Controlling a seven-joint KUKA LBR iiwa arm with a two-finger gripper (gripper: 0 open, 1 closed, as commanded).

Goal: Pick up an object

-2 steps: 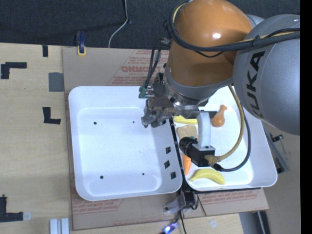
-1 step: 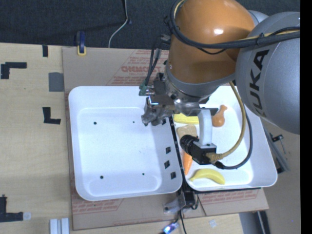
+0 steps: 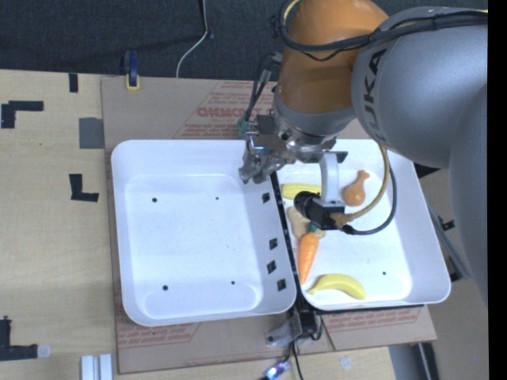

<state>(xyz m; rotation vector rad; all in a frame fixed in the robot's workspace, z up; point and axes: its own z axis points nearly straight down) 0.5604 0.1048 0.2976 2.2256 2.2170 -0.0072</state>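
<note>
— Where do we have the end effector (image 3: 256,167) just now?

— Low over the ridge where the two bins meet, at its far end, on the left bin (image 3: 190,240) side. We cannot tell how far open it is, and we see nothing held in it.

— And the things we could pick?

— All in the right bin (image 3: 400,240), crowded against that same ridge: a carrot (image 3: 307,256) lying lengthwise along it, a banana (image 3: 338,286) just beside the carrot's tip at the near wall, a pale piece (image 3: 296,225) and a yellow piece (image 3: 299,190) above the carrot, and an orange drumstick-shaped toy (image 3: 356,187) a little apart.

— So why are we standing there?

— We judge it is a poor spot: the objects lie across the ridge, so the pick is not yet begun. Their closeness to the wall may hinder a clean grasp.
</note>
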